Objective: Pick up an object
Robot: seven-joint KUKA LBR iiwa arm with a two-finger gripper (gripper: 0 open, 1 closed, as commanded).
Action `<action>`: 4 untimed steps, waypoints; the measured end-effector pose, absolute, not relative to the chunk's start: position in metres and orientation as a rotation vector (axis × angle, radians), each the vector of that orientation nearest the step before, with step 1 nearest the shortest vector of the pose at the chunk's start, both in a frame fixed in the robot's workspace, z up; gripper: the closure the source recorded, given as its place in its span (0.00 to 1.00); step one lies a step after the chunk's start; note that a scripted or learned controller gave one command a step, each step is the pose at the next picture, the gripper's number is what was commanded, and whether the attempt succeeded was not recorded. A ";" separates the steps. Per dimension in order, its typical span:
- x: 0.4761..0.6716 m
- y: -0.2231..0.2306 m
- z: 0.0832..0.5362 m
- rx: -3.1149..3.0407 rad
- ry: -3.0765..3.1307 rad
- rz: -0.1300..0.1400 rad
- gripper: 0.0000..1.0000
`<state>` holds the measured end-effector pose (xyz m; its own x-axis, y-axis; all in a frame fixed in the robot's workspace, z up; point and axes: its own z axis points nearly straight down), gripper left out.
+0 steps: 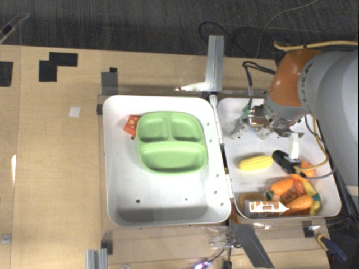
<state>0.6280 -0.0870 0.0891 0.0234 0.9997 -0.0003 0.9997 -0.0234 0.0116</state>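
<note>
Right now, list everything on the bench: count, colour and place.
left bin: 1, white, left half of the camera view
right bin: 1, white, touching the left bin's side
plate: 1, green, three compartments, in the left bin
packet: 1, red, in the left bin at the plate's far left corner
corn cob: 1, yellow, middle of the right bin
vegetables: a heap, exact count unclear, mostly orange, near right corner of the right bin
box: 1, brown with a white label, along the right bin's near wall
arm: 1, grey with an orange band, reaching in from the right
claw: 1, over the far part of the right bin
</note>
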 end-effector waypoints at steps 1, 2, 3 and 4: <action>0.575 -0.090 0.090 2.304 2.125 0.014 0.00; 0.523 -0.106 0.091 2.289 2.135 0.017 0.00; 0.492 -0.113 0.092 2.285 2.138 0.018 0.00; 0.580 -0.156 0.090 2.077 2.339 0.014 0.00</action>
<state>0.5803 -0.1555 0.0899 -0.1180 0.9930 -0.0042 0.9929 0.1181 0.0155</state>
